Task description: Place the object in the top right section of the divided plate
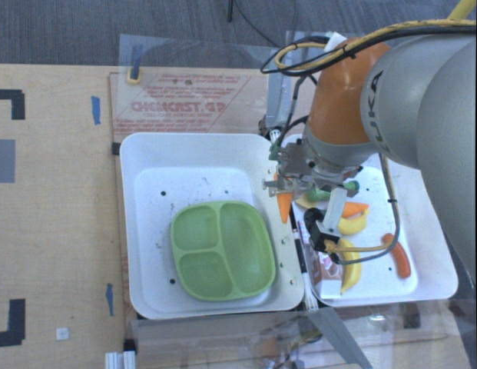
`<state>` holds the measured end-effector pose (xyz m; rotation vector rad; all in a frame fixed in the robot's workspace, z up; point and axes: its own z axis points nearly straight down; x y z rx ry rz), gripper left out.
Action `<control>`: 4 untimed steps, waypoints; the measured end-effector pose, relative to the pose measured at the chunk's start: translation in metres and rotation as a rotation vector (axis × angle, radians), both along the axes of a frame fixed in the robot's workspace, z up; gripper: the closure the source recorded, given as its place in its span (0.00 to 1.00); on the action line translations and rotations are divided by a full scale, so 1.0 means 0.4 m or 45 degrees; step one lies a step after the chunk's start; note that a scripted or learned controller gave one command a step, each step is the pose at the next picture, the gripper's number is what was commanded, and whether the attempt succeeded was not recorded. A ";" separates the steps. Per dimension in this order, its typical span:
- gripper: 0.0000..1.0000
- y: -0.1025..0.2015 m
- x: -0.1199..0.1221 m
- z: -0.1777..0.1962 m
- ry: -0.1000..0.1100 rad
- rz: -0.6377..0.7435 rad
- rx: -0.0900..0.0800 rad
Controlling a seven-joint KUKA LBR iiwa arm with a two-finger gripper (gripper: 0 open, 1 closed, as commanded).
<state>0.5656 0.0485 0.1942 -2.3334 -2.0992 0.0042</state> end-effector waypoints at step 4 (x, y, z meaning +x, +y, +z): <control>1.00 0.403 -0.218 0.226 -0.004 -0.137 -0.002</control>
